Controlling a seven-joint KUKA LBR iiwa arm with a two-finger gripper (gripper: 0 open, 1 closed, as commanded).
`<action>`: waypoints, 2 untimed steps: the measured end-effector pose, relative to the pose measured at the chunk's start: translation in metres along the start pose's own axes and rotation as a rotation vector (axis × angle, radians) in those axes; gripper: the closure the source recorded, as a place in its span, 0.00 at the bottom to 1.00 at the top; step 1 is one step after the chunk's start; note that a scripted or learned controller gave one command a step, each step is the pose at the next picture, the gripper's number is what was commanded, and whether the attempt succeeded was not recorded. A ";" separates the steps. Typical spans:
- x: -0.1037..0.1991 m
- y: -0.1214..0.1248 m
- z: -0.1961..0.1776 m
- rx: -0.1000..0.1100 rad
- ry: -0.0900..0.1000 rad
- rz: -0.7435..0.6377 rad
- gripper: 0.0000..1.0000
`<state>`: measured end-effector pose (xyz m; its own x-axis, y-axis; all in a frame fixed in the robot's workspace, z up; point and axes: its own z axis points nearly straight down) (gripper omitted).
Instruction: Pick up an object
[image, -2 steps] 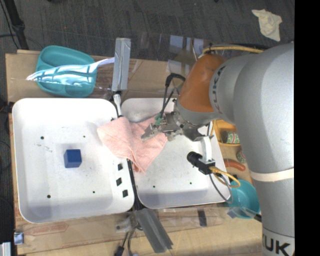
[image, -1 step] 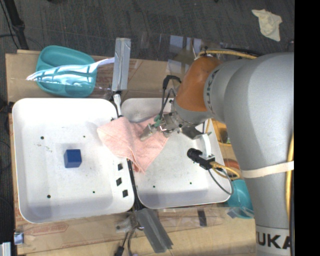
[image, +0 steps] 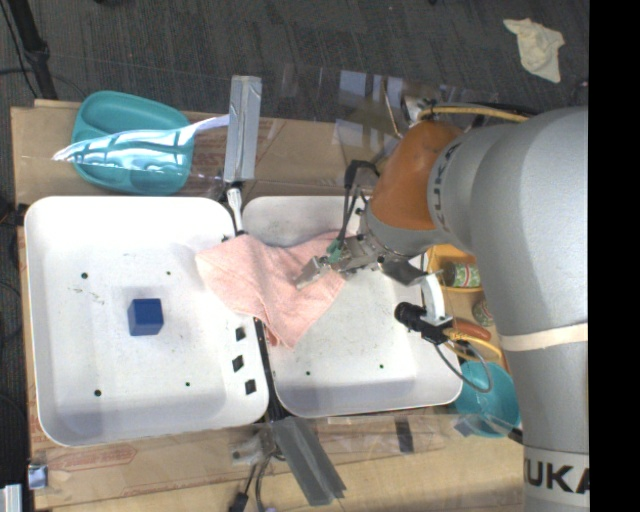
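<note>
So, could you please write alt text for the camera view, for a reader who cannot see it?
A grey robot arm reaches from the right, its gripper down at a pink cloth that drapes over the divide between two shallow white bins. A blue cube sits in the left bin; a teal scoop lies beyond it on the bench.

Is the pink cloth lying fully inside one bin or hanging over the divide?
Over the divide. The pink cloth drapes across the rims where the left bin and right bin meet, crumpled, with the gripper at its right edge.
</note>
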<state>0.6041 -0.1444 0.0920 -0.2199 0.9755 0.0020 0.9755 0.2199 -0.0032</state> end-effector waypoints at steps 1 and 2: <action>0.000 0.000 -0.010 0.000 0.000 -0.004 1.00; 0.000 0.000 -0.010 0.000 0.000 -0.004 0.00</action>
<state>0.6045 -0.1444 0.1023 -0.2236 0.9747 0.0015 0.9747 0.2236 -0.0037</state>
